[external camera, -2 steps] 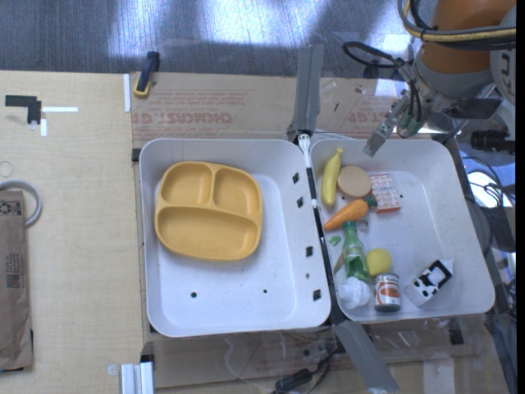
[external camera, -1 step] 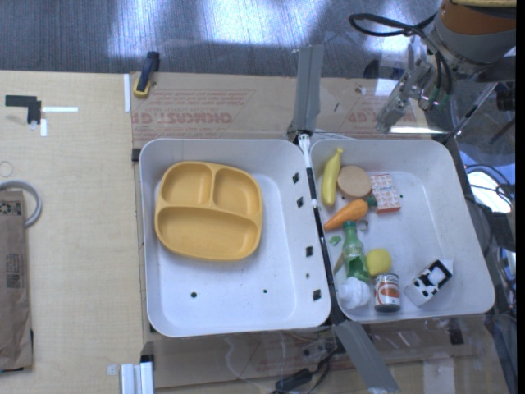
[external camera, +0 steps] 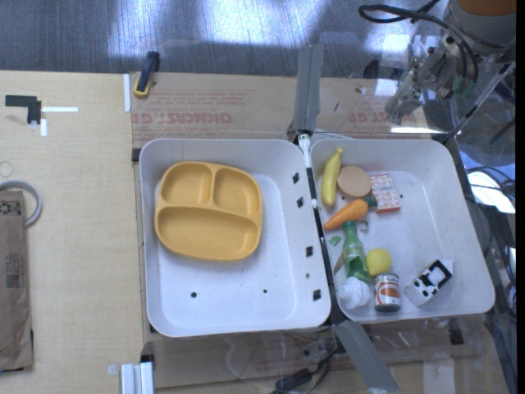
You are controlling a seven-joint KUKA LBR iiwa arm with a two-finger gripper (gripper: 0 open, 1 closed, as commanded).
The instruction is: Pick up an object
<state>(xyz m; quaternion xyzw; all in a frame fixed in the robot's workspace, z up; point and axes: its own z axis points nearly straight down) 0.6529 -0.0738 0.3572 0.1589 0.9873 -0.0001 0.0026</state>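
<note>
Clearly, no object is held: the toy items are gathered in the right bin (external camera: pixel 443 167). A banana (external camera: pixel 330 176) lies beside a tan disc (external camera: pixel 354 181), with a carrot (external camera: pixel 348 213), green bottle (external camera: pixel 353 251), lemon (external camera: pixel 378 261) and small can (external camera: pixel 386 292) below. The gripper (external camera: pixel 408 97) is raised above the bin's far rim; its state cannot be told. A yellow divided plate (external camera: pixel 208 210) is seen in the left bin (external camera: pixel 246 306).

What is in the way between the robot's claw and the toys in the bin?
Nothing visible. The gripper hangs above the far edge of the right bin. The banana, carrot and the other toys lie uncovered below and to its left, with open space between.
</note>
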